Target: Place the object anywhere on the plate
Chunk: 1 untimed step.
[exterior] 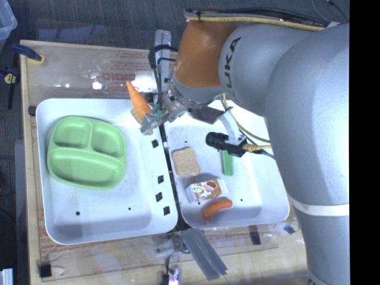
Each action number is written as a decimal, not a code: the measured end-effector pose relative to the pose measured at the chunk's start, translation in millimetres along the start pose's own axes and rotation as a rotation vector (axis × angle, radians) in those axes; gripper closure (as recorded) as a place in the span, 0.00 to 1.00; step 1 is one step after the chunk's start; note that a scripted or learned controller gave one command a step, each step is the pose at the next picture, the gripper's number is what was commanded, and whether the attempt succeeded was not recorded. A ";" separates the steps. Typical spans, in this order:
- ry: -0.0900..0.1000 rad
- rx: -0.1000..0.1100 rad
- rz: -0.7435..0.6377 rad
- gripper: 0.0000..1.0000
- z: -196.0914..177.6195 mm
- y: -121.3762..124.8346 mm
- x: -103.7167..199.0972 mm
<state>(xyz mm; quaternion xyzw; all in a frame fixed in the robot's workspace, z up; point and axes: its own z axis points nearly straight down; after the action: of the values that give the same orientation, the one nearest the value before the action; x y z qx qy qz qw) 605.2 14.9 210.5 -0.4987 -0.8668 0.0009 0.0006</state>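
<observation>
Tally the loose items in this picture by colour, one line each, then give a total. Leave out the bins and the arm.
Orange: 2, the carrot at the gripper and the sausage
Green: 2, the plate and the green stick
Tan: 1, the bread slice
Printed white and red: 1, the packet
Total: 6

Robotics lab: KUKA arm (279, 58), two white bins (59, 218), clamped bench (29, 159).
</observation>
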 end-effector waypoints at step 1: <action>-0.001 -0.002 -0.163 1.00 -18.0 26.6 79.5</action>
<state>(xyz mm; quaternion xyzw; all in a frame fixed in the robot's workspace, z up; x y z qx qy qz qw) 588.2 96.9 228.5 -0.4265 -0.9045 0.0004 -0.0004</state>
